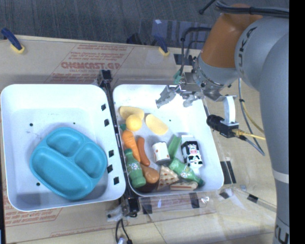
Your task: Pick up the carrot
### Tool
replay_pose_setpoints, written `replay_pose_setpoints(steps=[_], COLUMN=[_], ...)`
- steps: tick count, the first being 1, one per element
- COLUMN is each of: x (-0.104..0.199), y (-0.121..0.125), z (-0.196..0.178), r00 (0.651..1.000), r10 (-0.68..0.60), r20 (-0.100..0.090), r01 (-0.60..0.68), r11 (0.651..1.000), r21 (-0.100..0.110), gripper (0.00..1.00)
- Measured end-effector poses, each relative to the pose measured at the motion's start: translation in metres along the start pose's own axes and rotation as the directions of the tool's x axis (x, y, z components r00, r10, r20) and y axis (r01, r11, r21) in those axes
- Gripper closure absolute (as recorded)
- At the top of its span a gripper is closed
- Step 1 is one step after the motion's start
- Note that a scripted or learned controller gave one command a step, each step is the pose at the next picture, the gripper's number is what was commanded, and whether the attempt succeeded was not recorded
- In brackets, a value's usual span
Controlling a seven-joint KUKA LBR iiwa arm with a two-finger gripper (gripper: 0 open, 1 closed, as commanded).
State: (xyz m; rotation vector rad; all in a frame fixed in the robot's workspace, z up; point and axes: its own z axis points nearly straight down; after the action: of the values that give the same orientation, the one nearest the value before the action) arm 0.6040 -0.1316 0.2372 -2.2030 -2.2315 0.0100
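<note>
Gripper (177, 96) hangs over the right bin's (213, 156) upper middle, fingers spread and holding nothing. The carrot (129, 142) sits down-left of it, against the bin's left wall (wedged among other toy food), long axis running roughly top-to-bottom of the frame.

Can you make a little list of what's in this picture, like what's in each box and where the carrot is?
left bin: a blue divided plate
right bin: a pile of toy food
carrot: lies by the right bin's left wall, next to a hot dog
near the carrot: yellow pieces above it, a green bottle below it
also there: a cow-print carton
tool: above the right bin's far edge, fingers spread, holding nothing
carrot picked up: not yet
</note>
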Motion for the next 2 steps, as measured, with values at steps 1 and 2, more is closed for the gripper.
replay_pose_setpoints(steps=[1, 2], x=[0.037, 0.038], y=[-0.01, -0.008], z=[0.127, 0.115], r00=[0.991, 0.99], r10=[-0.137, -0.144], r20=[0.004, 0.004], r01=[0.137, 0.144], r11=[0.991, 0.99], r21=[0.004, 0.005], gripper=[0.0, 1.0])
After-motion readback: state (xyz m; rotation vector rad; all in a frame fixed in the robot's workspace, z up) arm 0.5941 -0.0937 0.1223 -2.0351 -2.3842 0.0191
